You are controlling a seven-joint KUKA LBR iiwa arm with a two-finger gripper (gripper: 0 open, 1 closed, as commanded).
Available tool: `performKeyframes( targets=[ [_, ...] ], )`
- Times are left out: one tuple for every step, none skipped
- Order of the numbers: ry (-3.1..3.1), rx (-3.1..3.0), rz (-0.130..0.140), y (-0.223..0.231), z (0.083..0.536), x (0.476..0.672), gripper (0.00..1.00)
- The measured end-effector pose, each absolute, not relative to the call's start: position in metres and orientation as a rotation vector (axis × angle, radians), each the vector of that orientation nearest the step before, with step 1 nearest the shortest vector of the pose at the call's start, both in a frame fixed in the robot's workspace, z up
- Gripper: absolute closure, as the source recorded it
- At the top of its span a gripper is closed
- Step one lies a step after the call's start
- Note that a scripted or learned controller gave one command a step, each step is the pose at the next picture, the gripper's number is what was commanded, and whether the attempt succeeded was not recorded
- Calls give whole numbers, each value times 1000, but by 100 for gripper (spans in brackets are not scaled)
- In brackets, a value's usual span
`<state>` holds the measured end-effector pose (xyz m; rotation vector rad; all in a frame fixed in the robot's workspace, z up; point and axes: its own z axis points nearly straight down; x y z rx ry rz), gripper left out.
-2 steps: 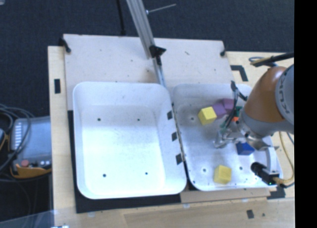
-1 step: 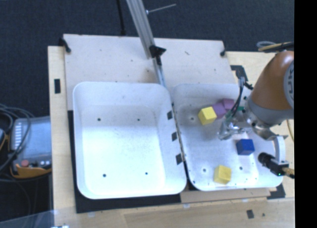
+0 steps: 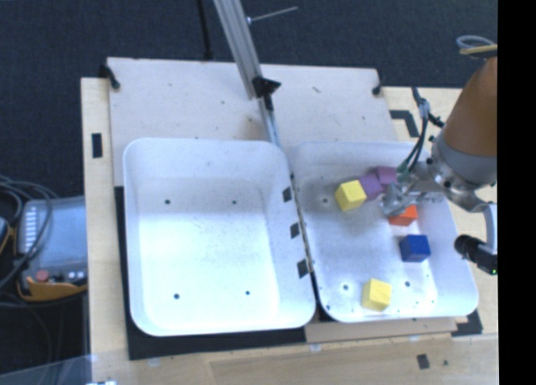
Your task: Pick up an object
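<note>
Orange block (image 3: 404,217) under gripper (image 3: 397,204)

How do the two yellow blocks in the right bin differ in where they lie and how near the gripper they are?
The upper yellow block lies in the bin's far half, touching a purple block; the lower yellow block sits alone near the front rim of the right bin. The upper one lies close to the gripper; the lower one is well away from it. Both are yellow cubes of similar size.
</note>
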<state>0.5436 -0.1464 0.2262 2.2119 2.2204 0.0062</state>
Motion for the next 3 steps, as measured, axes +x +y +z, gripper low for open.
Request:
performKeyframes(
  targets=[
    [2223, 2213, 3, -148, 259, 545, 100],
    [2229, 2214, 1, -99, 246, 537, 100],
    [2230, 2214, 1, -45, 236, 538, 100]
  ],
)
